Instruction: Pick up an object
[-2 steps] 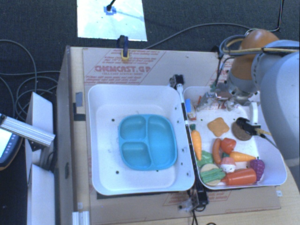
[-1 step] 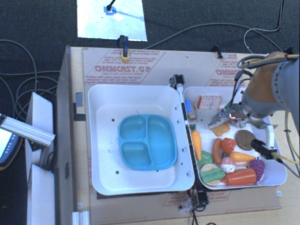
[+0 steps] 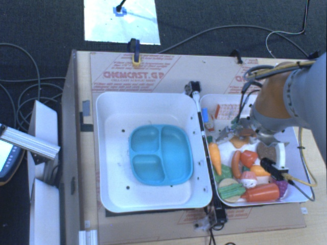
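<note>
White bins: two side by side on the bench; left bin, right bin.
Left bin: holds a blue divided plate, lying flat near its middle.
Right bin: toy food heaped toward the near side, among it a carrot, a red pepper and a green piece.
Arm: grey with orange band, reaching in from the right, low over the right bin's far half.
Gripper: down among the toys; whether it is open or closed, cannot tell.

Even, slightly cool overhead light falls on the bench, glaring off the white bins, with soft shadows and mildly soft, grainy overall focus.
</note>
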You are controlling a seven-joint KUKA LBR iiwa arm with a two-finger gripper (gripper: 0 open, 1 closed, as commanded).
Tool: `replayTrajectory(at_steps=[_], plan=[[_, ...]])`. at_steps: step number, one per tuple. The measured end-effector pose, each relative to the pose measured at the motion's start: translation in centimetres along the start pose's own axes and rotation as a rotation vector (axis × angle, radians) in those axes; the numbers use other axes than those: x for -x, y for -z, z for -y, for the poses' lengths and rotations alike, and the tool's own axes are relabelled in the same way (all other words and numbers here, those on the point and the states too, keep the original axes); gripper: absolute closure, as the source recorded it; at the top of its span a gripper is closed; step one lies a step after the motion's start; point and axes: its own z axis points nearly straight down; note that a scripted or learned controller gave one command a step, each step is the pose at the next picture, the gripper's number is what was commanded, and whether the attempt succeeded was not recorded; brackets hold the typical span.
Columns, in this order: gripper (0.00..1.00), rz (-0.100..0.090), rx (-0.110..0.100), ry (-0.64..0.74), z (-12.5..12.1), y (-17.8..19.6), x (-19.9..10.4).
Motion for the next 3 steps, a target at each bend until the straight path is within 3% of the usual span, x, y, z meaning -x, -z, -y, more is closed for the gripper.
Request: replayTrajectory(at_steps=[1, 2, 3], plan=[[0.0, -0.013, -0.068, -0.017, -6.9, -0.7, -0.2], [0.0, -0.014, -0.085, -0.013, -7.4, -0.8, 0.8], [0.0, -0.002, -0.003, 0.0, -1.5, -0.1, 0.0]])
